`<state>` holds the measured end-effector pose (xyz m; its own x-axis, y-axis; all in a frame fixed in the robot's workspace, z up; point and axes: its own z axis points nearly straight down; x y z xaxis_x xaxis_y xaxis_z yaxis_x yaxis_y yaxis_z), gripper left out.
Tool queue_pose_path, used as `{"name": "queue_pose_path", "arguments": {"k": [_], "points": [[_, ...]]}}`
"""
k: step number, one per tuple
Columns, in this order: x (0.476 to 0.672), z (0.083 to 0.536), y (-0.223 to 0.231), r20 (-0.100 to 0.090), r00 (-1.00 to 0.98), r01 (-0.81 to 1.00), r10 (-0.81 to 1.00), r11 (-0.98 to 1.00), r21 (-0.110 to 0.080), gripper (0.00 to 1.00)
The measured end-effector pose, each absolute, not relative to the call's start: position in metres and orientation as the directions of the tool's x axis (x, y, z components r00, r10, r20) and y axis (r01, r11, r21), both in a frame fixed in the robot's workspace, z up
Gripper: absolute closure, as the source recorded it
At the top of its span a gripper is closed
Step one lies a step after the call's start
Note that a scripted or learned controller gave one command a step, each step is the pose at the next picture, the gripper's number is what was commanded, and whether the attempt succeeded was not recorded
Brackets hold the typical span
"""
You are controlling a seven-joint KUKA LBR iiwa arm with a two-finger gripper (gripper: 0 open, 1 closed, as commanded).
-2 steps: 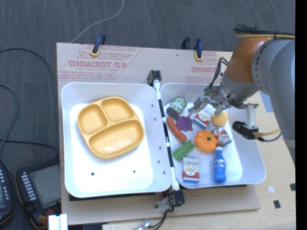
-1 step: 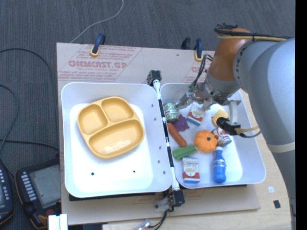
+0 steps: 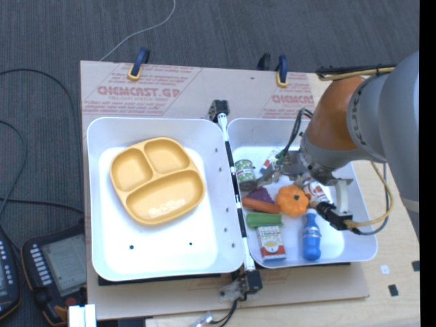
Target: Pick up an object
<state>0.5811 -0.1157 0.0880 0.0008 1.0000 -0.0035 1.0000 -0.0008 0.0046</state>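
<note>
Your gripper (image 3: 279, 165) hangs low in the right bin (image 3: 364, 251), beside the orange pumpkin (image 3: 293, 200), placed for a grab; whether it's spread or pinching, I cannot tell.

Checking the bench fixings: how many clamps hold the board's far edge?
3: a blue-and-yellow clamp at the left, a dark clamp near the middle, another blue-and-yellow clamp beside it. The arm may hide more.

Bright, even light; perhaps slightly soft.
</note>
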Motion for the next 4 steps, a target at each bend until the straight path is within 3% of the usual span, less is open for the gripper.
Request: {"name": "queue_pose_path", "arguments": {"k": [1, 2, 3, 4], "points": [[0.583, 0.099, -0.115, -0.002, 0.001, 1.0, 1.0, -0.001, 0.009, 1.0], [0.583, 0.099, -0.115, -0.002, 0.001, 1.0, 1.0, -0.001, 0.008, 0.0], [0.55, 0.089, -0.098, -0.008, 0.003, 1.0, 1.0, -0.003, 0.013, 0.0], [0.551, 0.099, -0.096, -0.004, 0.002, 1.0, 1.0, -0.002, 0.014, 1.0]]}}
